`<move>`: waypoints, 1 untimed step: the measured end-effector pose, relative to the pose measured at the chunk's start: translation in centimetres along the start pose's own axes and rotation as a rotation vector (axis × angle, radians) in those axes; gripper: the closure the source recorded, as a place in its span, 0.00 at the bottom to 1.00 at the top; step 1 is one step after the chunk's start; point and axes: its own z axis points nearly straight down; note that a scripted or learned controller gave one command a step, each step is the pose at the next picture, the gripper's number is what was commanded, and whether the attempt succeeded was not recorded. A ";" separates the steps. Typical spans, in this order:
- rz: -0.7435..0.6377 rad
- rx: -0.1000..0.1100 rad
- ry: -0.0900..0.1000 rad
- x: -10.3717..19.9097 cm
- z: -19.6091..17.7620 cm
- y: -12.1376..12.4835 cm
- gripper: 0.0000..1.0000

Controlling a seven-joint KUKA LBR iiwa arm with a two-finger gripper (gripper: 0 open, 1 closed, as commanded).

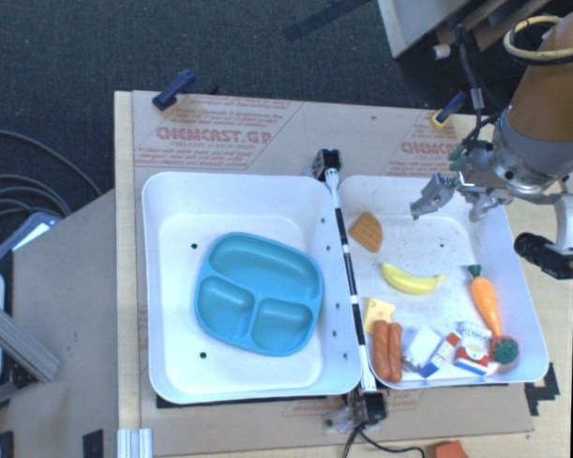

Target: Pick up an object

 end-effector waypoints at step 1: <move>0.001 0.000 0.000 -3.8 10.4 -3.7 0.00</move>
